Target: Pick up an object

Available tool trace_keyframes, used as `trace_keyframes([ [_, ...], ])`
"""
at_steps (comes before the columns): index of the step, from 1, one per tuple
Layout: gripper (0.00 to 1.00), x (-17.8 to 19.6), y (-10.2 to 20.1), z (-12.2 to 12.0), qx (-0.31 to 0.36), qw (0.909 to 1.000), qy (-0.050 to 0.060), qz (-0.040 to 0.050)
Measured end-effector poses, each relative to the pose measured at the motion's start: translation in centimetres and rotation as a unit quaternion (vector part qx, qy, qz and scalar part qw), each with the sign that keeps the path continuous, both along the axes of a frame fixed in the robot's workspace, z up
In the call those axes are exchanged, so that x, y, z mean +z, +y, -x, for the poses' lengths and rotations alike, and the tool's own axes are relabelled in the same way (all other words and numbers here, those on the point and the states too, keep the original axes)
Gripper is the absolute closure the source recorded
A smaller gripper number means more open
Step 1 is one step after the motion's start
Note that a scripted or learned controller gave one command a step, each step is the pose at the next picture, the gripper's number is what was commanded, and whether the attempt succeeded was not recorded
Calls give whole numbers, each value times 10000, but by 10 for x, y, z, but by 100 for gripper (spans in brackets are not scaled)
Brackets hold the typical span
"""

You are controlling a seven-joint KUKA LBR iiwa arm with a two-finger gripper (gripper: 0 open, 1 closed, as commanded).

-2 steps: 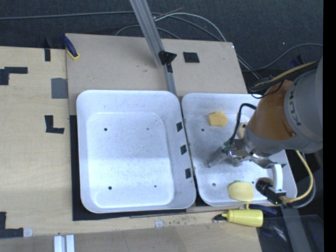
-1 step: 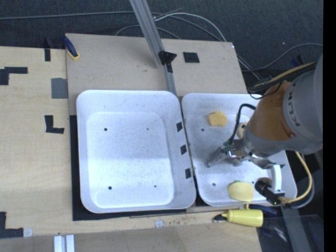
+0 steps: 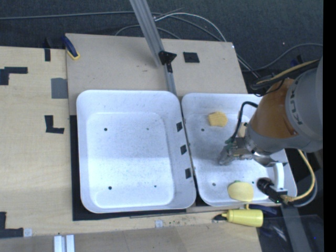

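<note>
In the right bin [image 3: 202, 106] lie two yellow things. A small yellow-orange chunk [image 3: 217, 119] rests near the bin's back, and a pale yellow rounded object [image 3: 241, 191] lies near the front edge. My gripper [image 3: 229, 156] hangs low over the bin's middle, between the two and touching neither. The grey arm with its orange band [image 3: 273, 114] reaches in from the right and hides the bin's right part. No object shows at the gripper's tip.
The left bin [image 3: 128, 151] stands beside the right one. A yellow-handled tool [image 3: 244, 217] lies on the bench just in front of the right bin. A slanted metal pole [image 3: 152, 30] rises behind the bins. Cables trail at the back right.
</note>
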State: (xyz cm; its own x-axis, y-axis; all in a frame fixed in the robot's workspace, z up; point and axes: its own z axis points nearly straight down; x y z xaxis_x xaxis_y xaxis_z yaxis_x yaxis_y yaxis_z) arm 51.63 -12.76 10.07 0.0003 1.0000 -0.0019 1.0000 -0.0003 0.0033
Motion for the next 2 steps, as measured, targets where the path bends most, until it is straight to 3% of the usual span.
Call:
trace_keyframes([
  [2, 100, 102, -14, -7, 1, 10000, -4, -5],
])
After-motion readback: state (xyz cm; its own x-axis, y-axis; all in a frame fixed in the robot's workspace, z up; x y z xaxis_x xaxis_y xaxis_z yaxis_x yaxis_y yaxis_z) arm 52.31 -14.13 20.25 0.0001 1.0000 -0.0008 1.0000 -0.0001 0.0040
